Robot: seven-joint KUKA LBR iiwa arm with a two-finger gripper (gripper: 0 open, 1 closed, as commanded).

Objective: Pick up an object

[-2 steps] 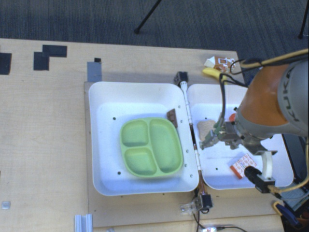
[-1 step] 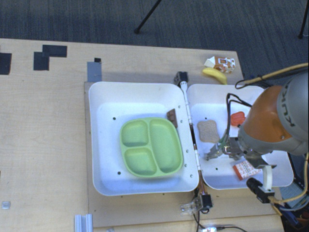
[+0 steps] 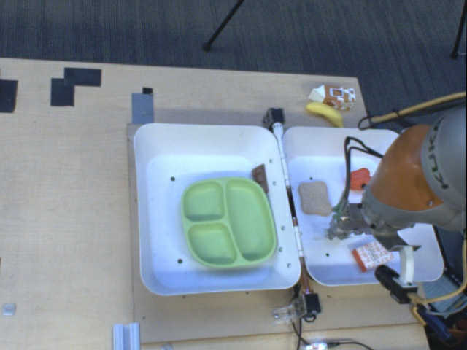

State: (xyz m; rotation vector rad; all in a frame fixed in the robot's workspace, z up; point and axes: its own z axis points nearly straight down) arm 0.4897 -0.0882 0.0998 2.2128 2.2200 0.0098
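Robotics lab: plywood bench (image 3: pixel 66 195), white bins (image 3: pixel 157 152), tripod leg (image 3: pixel 232 13).

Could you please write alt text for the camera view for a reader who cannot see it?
The gripper of the arm is low in the right bin, between a tan sponge and a red-and-white packet. The left bin holds a green divided plate.

A pale wooden table (image 3: pixel 66 195) is seen from above — black squares (image 3: pixel 73 84) are marked near its far left edge. Beyond the far edge, dark blue-grey carpet (image 3: pixel 131 13) is laid, and a thin black stand leg (image 3: pixel 232 13) is set aslant across it.
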